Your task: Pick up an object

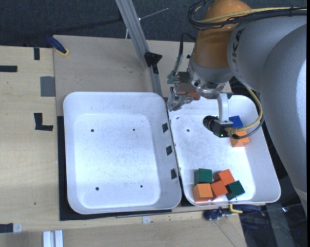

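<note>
Six small blocks lie in the right-hand shallow white plastic bin (pixel 257 169). Four of them crowd together near its front edge: a dark green cube (pixel 203 176), an orange cube (pixel 225 177) just beside it, a second, larger orange cube (pixel 202 191) in front of the green one, and another dark green cube (pixel 235 189) at the cluster's right end. A further orange piece (pixel 218 189) sits in the middle of the group, touching its neighbours, though it is hard to say whether it is a separate block or part of the orange cube behind it. Well apart from them, toward the back right of the same bin, a small blue block (pixel 235 121) rests just behind an orange block (pixel 239 140), the two nearly touching.

The two-finger gripper (pixel 177 101) hangs above the back left corner of the right bin, close to the wall shared by the two bins, apart from every block. Whether its fingers are spread or closed cannot be told from this angle, and nothing is seen between them.

The left-hand shallow white plastic bin (pixel 72 138) lies beside it on the pale wooden bench (pixel 21 163). The grey arm with its orange band (pixel 216 30) reaches in from the right.
</note>
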